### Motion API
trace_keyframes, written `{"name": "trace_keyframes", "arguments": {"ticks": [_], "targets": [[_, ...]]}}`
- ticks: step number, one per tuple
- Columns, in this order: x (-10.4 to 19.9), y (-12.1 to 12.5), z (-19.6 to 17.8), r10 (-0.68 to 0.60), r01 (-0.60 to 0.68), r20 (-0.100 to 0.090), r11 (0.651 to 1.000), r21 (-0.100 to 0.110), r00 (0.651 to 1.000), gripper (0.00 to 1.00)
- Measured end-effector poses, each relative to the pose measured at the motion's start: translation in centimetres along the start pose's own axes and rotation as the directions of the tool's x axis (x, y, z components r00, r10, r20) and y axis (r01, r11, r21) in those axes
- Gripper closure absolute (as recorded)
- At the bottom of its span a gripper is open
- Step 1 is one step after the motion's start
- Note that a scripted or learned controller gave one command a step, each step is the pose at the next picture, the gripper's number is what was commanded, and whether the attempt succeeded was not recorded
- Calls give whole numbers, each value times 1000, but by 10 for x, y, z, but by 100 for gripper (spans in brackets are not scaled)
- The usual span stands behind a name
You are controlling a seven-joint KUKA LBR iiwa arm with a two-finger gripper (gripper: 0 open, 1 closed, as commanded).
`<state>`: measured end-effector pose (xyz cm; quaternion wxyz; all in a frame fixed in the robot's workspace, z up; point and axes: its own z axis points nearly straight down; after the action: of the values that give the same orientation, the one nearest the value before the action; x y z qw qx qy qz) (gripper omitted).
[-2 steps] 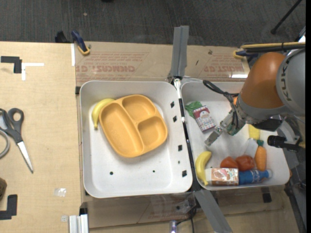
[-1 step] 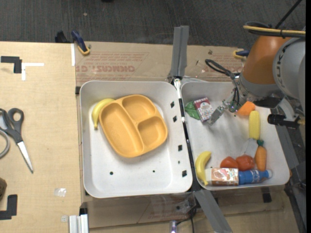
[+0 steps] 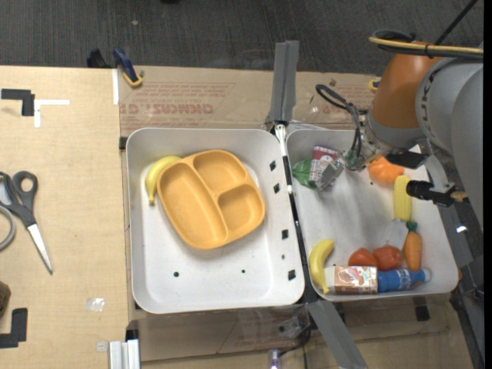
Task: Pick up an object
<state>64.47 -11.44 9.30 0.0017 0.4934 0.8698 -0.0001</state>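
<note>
We judged the pick not yet done; nothing was lifted that we could see. The arm (image 3: 430, 91) sat over the right bin (image 3: 361, 221) at its far edge, w/ the gripper (image 3: 355, 158) low by a green packet (image 3: 317, 167); whether it was spread or pinching we couldn't tell. Candidates lay in that bin: corn cob (image 3: 402, 198), carrot (image 3: 413, 250), tomato (image 3: 377, 257), banana (image 3: 320, 258), a bottle (image 3: 377, 280); crowded along the near wall, so tight access. The left bin (image 3: 154, 283) held a yellow divided plate (image 3: 209, 198); scissors (image 3: 27, 214) lay well apart on the bench.
</note>
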Motion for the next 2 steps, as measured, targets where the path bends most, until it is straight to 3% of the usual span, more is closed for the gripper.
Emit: {"name": "trace_keyframes", "arguments": {"ticks": [1, 2], "targets": [[-50, -22, -2, -141, 141, 4, 990, -2, 990, 0], [-51, -20, -13, -144, 144, 9, 990, -4, 990, 100]]}}
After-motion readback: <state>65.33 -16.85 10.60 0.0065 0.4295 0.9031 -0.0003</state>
